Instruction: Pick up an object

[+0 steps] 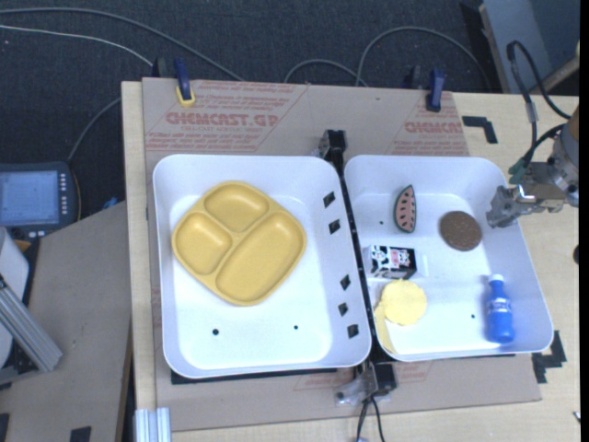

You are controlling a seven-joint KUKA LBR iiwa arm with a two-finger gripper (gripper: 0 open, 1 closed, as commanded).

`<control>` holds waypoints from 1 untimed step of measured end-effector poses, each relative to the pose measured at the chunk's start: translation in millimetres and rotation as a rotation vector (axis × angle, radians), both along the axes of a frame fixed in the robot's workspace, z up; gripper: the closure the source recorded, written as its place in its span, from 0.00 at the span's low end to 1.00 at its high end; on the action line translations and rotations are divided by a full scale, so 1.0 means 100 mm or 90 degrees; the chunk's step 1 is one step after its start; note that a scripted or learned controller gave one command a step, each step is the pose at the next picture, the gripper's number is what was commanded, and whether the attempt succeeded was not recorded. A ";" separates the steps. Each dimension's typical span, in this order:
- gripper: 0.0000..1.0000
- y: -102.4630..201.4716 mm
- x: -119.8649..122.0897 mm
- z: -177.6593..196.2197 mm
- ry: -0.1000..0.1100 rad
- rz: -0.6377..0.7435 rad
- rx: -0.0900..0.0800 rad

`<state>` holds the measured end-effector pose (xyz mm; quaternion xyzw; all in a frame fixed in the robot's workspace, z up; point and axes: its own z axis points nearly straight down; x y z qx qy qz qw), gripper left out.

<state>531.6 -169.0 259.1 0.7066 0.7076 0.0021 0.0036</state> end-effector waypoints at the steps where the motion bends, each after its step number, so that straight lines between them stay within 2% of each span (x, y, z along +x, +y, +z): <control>1: 1.00 0.52 0.11 -0.15 0.006 0.003 0.003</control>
